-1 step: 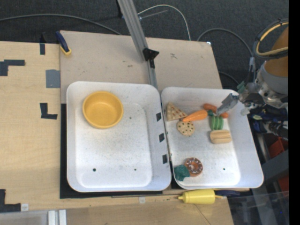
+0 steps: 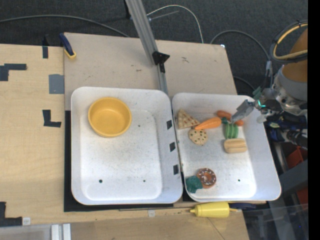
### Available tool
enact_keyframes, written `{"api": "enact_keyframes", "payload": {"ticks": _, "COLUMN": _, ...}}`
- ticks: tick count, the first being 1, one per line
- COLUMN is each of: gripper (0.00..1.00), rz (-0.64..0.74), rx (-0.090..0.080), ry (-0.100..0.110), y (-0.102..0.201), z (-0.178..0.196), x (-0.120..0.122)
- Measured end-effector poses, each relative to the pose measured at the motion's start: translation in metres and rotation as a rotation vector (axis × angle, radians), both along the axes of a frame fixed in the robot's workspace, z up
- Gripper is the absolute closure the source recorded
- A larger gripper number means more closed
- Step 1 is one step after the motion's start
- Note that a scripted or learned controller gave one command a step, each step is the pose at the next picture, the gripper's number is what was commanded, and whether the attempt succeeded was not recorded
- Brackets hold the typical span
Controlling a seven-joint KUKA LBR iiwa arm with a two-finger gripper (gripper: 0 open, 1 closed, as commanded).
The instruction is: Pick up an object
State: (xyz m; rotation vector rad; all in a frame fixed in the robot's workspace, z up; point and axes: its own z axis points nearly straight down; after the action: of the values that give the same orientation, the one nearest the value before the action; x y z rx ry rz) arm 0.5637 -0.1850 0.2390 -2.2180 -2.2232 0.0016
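The hand (image 2: 243, 110) is seen over the right bin's (image 2: 260, 181) far edge, above the carrot (image 2: 208, 124); its state cannot be told.

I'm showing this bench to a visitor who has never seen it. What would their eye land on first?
Probably the yellow bowl, alone in the upper left of the left bin. Next, the cluster of toy food in the right bin: a carrot, a cookie, a donut. The end effector hangs over that bin's upper right, beside the green vegetable.
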Motion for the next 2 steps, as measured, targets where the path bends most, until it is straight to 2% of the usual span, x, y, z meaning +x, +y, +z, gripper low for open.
{"api": "enact_keyframes", "payload": {"ticks": 2, "gripper": 0.0, "rz": -0.001, "rx": 0.0, "ry": 0.006, "y": -0.011, "z": -0.108, "x": 0.008}}
